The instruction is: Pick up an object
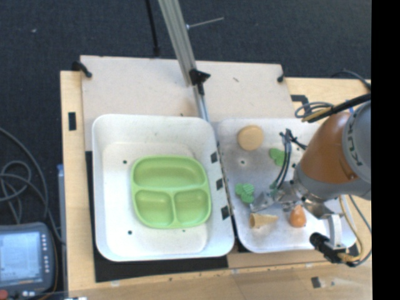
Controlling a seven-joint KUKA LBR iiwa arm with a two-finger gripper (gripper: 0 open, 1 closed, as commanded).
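The pale wooden bench [150, 80] carries two shallow white plastic bins with rounded corners, set side by side. The left bin [112, 136] is the wider one, its floor faintly speckled, and a glossy lime-green moulded tray [170, 190] with three compartments lies flat in its middle. The right bin [234, 233] holds the small things. Over its right part hangs the grey arm with its smooth orange band [325, 152], dark cables running down along it. The gripper [281, 197] sits low at the bin floor among the objects; whether its claw is apart or together I cannot tell from here.

Toward the far side of the right bin lies a matte tan round disc [250, 137]. A knobbly green lump [245, 192] rests near the bin's left wall, and another green piece [276, 155] shows just beside the cables. Near the front lie a pale beige cone-shaped piece [262, 219] and, right of it, a small orange rounded object [298, 217] close under the arm.
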